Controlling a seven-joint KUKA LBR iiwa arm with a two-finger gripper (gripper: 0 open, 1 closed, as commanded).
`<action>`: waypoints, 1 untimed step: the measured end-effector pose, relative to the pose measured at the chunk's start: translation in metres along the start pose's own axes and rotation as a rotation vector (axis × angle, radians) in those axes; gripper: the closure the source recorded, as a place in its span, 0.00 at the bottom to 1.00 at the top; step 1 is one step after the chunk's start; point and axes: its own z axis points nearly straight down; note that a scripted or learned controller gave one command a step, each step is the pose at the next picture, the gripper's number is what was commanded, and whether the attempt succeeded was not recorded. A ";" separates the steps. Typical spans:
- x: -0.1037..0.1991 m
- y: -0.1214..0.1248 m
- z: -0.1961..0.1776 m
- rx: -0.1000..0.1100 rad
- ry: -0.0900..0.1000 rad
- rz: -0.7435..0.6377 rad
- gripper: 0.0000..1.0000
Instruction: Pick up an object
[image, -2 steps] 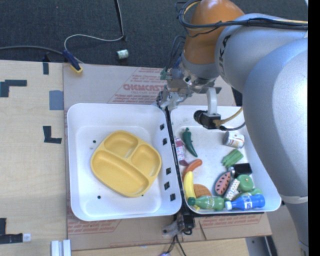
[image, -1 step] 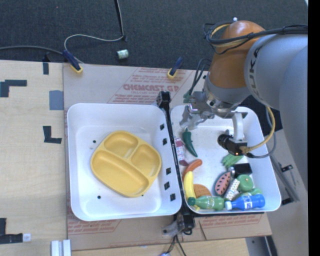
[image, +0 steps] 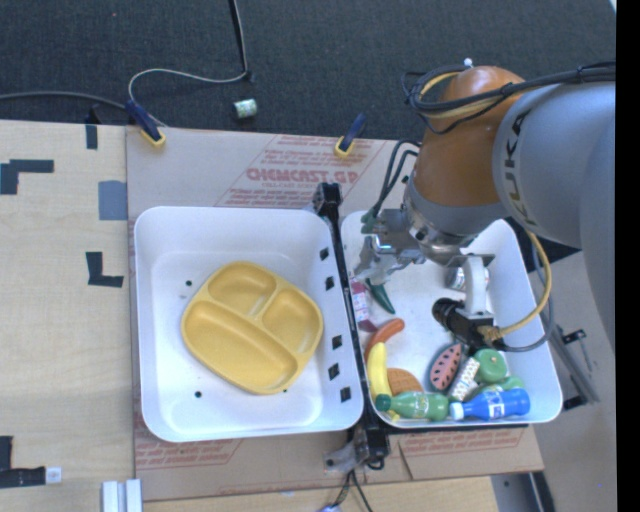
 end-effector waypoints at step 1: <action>-0.089 0.005 0.003 -0.001 -0.002 0.003 1.00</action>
